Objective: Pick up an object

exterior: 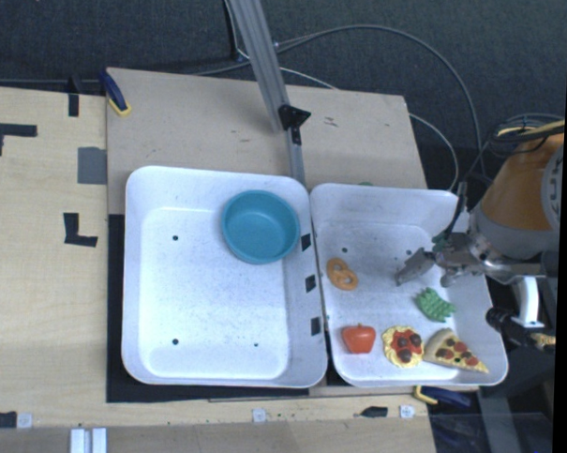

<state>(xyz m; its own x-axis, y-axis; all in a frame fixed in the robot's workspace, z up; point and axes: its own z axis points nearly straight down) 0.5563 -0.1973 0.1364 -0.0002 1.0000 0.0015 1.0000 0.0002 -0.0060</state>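
My gripper (pixel 426 269) hangs over the right part of the right bin (pixel 378 216), at the end of the grey arm with the orange band (pixel 521 189). Just below it lies a small green leafy toy (pixel 434 303), apart from it. To its left sits an orange pretzel-like piece (pixel 342 274). Along the bin's near side lie a red tomato (pixel 358 339), a round pizza (pixel 403 346) and a pizza slice (pixel 454 351). I see nothing held in the gripper.
A blue bowl (pixel 259 226) stands at the back of the left bin (pixel 159 291). A grey pole (pixel 272 70) slants down to the seam between the bins. Cables (pixel 441 59) loop over the back right.
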